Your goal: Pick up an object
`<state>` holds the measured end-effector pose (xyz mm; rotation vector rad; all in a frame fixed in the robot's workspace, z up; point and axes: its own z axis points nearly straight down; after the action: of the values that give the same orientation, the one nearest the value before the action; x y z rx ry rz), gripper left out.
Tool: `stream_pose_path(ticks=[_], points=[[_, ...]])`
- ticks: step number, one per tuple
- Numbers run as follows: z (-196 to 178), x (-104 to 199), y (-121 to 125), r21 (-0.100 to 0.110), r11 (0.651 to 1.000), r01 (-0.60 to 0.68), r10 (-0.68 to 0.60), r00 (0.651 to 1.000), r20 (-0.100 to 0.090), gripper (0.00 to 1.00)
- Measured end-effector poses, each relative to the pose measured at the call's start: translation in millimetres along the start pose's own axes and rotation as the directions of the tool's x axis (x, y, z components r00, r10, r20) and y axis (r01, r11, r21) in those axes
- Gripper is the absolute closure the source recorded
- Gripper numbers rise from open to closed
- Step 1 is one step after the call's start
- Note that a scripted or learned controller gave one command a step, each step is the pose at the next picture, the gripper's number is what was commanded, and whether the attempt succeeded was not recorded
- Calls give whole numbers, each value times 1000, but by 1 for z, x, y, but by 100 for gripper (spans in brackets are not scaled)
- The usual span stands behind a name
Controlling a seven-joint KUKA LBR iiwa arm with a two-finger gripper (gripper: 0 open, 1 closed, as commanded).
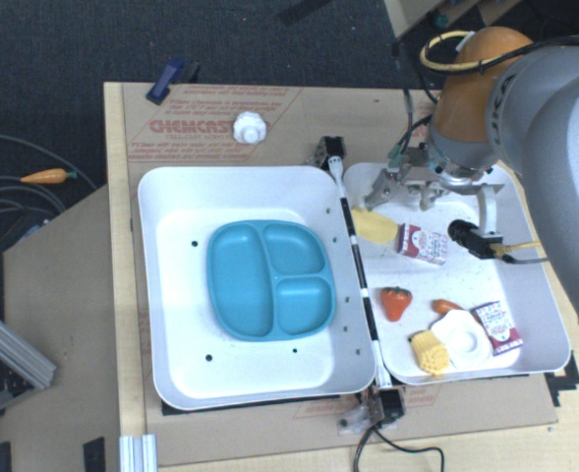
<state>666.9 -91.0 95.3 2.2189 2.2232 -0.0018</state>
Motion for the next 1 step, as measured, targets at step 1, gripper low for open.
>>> stream_pose_path(ticks=[1], points=[[11, -1, -1, 2, 1000, -1, 1, 1000, -1, 0]])
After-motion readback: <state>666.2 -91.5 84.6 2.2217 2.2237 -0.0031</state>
